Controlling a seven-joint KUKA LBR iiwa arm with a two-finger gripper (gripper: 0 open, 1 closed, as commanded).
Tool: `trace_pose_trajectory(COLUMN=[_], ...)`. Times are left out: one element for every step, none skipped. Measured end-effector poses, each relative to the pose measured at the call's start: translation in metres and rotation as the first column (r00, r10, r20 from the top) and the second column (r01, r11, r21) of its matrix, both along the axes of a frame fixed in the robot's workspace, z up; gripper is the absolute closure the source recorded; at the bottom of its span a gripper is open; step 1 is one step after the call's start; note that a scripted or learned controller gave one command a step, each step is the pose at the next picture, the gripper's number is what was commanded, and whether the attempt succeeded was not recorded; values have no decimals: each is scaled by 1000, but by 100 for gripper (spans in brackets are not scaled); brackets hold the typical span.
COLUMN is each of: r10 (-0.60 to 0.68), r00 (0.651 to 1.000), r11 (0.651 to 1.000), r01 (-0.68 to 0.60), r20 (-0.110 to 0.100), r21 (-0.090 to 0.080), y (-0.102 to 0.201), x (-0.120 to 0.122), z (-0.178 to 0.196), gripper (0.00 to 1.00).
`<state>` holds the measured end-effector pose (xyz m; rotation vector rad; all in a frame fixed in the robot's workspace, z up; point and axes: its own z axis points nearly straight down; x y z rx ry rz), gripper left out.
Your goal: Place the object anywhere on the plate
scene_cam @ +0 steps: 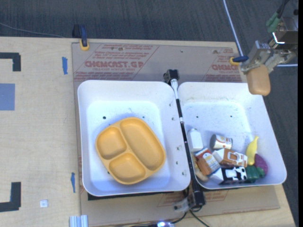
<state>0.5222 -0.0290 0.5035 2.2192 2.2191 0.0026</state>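
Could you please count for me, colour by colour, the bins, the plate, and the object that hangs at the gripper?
White: 2, the left bin and the right bin
Yellow: 1, the plate, in the left bin
Tan: 1, the tan object, held in the gripper
Total: 4

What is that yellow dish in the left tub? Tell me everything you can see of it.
The yellow plate looks like smooth moulded plastic, a rounded oblong with raised ridges dividing it into three compartments: one long one on its right side and two smaller ones on its left. It lies flat and turned at a slant on the floor of the left bin, toward the near edge. Nothing rests in its compartments, and only the bin touches it.
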Motion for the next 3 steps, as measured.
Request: trace_pose_trajectory(r10=[1, 0, 0], r00=[1000, 1000, 1000], r11=[1000, 1000, 1000], r01=[-1, 0, 0], r20=[0, -4, 0], r21=[0, 1, 0], y=[12, 21, 32], x=[2, 4, 3], z=[4, -2, 32], gripper=[100, 100, 100])
